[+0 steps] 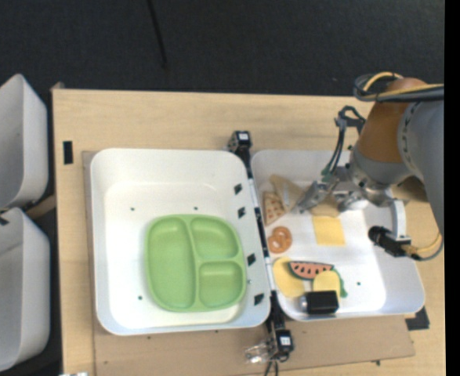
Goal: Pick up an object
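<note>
The hand [322, 194] hung low in the upper part of the right bin [398, 292], at the right of the frame. I cannot tell whether it was released or clenched, and nothing showed between its tips, so the pick looked not yet done. Below it lay the candidates: a yellow square [328, 229], a pretzel [279, 239], a cracker [273, 205], a watermelon slice [310, 270] and a black block [321, 302]. In the left bin [116, 178] was a green divided plate [194, 262]. No writing could be read.
</note>
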Available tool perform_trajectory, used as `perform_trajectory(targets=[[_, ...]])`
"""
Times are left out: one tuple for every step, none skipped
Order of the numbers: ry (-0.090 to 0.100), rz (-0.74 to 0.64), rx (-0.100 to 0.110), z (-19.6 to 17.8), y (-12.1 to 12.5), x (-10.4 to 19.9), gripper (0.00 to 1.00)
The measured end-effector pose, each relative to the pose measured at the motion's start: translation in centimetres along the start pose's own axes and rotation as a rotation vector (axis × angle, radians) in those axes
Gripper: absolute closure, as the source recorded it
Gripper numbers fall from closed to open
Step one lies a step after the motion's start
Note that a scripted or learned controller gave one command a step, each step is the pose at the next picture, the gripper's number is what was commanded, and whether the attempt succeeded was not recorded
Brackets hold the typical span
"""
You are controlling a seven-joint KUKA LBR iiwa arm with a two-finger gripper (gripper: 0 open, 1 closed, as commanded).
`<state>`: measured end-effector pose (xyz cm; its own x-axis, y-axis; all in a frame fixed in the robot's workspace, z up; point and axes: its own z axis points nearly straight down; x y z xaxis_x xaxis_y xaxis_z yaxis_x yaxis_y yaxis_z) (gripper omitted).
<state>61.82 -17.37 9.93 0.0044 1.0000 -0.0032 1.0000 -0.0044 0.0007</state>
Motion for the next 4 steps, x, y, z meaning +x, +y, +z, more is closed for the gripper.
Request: perform_trajectory(targets=[[-0.002,0.002,-0.007,-1.3,0.3,-0.2,1.0],[0.002,-0.001,-0.001,-7.0,0.0,-1.1,1.0],[0.002,-0.009,-0.002,-13.2,0.1,-1.3,1.0],[0.003,-0.008,0.002,-13.9,0.2,-1.3,1.0]])
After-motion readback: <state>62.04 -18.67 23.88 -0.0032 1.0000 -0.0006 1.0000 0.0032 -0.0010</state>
